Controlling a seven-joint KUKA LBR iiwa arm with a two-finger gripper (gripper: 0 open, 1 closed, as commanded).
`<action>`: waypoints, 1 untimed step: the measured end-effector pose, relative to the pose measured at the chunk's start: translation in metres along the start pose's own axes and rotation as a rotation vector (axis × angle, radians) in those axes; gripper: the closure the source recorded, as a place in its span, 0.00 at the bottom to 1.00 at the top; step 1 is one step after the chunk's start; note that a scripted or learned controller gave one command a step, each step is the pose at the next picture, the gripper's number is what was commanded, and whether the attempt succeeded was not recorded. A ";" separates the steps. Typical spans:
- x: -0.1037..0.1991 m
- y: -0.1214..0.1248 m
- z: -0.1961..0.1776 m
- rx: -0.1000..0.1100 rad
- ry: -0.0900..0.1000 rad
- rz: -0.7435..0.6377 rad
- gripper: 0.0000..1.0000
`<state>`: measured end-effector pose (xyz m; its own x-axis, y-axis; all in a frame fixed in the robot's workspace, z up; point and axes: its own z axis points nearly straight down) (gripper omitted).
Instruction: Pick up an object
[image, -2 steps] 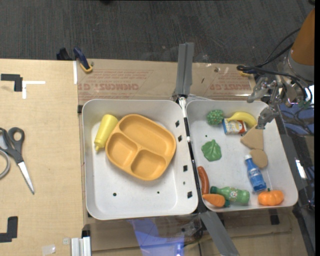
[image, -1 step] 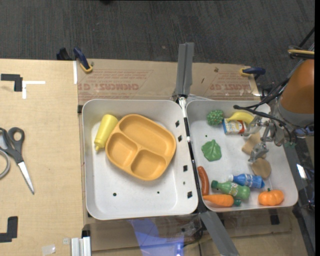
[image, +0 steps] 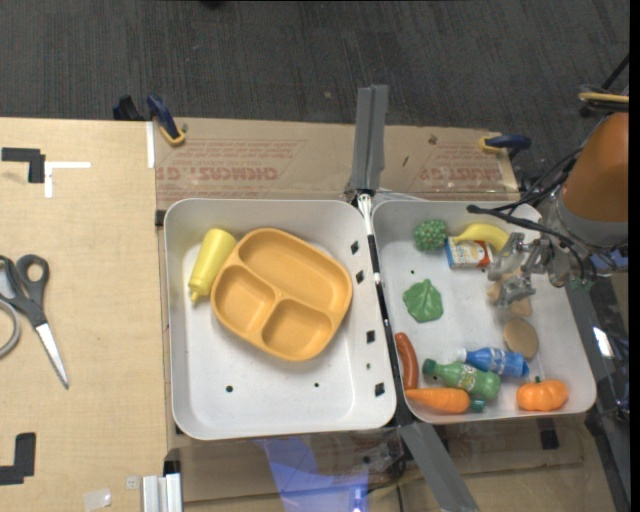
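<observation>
Orange tray (three compartments) fills left bin.

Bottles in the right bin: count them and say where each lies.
2. A green bottle and a blue bottle lie side by side near the front of the right bin; the arm may hide others.

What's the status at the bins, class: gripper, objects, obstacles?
Gripper low over right bin, nothing seen held. Banana and small carton just beside it. Toys crowd the near edge.
</observation>
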<state>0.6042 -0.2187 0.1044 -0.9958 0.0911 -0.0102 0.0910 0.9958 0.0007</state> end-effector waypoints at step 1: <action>-0.034 0.001 0.009 0.002 0.000 0.206 1.00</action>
<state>0.6378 -0.2205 0.0960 -0.9560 0.2931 -0.0102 0.2931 0.9561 0.0006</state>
